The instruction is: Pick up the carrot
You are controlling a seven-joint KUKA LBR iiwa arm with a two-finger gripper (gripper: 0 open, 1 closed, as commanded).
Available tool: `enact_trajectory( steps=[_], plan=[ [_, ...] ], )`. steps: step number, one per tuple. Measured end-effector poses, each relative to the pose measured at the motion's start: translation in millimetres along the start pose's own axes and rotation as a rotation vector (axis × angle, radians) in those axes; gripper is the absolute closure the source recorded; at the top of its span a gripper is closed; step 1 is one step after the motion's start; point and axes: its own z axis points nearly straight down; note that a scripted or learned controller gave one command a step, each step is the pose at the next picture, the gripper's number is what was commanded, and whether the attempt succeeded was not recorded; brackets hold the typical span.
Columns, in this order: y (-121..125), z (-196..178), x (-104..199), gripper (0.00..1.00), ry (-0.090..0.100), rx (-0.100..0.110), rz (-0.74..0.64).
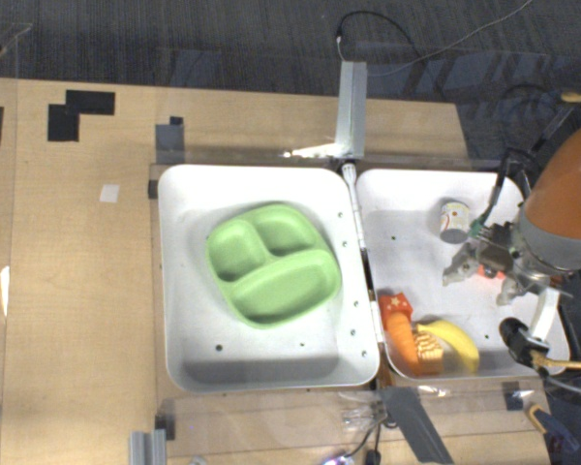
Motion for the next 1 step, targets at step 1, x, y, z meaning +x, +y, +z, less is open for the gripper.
enact_trajectory(
  steps=[1],
  plan=[
    [-12.9,40.6,1.6,0.0,0.001,0.001,0.431]
  ],
)
